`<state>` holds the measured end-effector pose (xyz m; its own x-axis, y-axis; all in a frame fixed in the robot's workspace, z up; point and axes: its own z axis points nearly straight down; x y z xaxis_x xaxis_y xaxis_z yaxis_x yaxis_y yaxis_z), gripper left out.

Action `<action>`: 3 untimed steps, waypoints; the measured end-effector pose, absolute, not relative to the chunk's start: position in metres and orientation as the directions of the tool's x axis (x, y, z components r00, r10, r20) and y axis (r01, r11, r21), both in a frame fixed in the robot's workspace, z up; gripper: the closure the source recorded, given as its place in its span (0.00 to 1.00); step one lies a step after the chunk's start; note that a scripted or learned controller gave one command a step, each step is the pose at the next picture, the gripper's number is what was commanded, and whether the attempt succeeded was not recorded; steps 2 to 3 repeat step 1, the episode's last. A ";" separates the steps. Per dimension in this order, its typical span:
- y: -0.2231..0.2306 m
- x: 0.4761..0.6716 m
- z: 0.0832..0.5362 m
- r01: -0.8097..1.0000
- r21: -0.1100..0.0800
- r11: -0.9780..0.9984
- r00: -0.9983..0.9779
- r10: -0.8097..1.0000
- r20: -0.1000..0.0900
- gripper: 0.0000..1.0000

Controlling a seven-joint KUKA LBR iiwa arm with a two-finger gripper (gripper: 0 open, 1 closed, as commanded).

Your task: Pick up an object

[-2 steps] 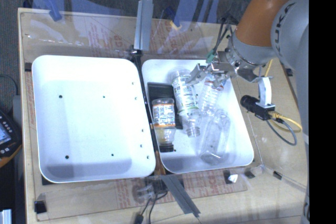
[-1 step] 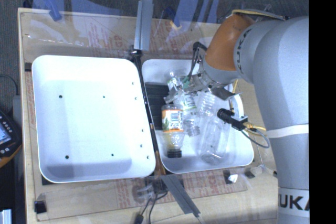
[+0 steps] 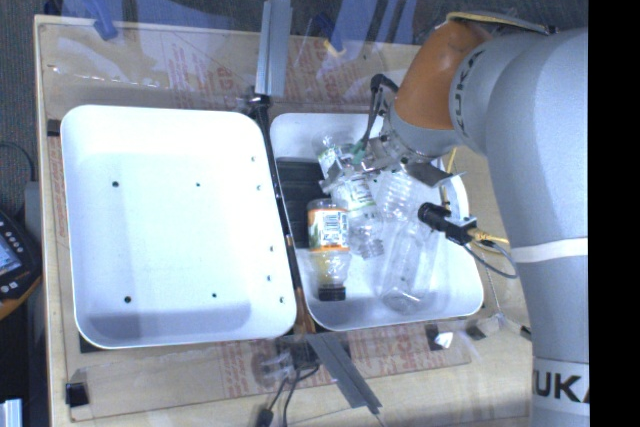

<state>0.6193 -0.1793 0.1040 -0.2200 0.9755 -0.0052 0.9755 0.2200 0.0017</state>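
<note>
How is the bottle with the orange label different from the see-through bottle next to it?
The labelled bottle has an orange-and-white wrap, amber liquid and a dark cap; the clear bottle looks plain, without a label I can see. The labelled bottle looks slimmer, the clear bottle wider. Both lie in the right bin.

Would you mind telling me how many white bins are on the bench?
2. The left bin sits on the bench's left side; the right bin lies beside it, holding bottles, with the arm reaching over it.
</note>
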 end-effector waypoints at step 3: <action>-0.144 0.626 0.195 0.984 -0.002 0.179 -0.179 0.984 0.001 1.00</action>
